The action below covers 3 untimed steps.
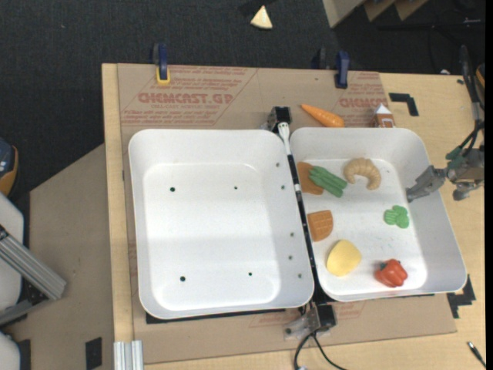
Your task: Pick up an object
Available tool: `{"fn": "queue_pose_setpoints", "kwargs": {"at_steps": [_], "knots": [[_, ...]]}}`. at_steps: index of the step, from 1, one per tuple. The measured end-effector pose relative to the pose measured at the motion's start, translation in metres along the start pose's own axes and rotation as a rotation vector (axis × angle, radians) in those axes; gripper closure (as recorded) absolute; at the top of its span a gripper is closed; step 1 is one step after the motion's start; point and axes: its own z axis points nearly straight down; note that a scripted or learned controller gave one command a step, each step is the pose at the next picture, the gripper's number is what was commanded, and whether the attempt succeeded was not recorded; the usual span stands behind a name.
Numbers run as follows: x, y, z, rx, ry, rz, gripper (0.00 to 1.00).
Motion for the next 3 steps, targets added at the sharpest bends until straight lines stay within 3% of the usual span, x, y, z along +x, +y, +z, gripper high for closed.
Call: {"fn": "queue_pose_setpoints", "kwargs": {"at_steps": [1,2,3], "knots": [[0.043,0.065,0.047,-0.001,0.001,-0.007,0.0],[0.094,0.099,0.165,0.011,0.005,-0.005,0.0],[0.129,0.131,0.071,-0.012,0.0,-0.006,0.0]]}}
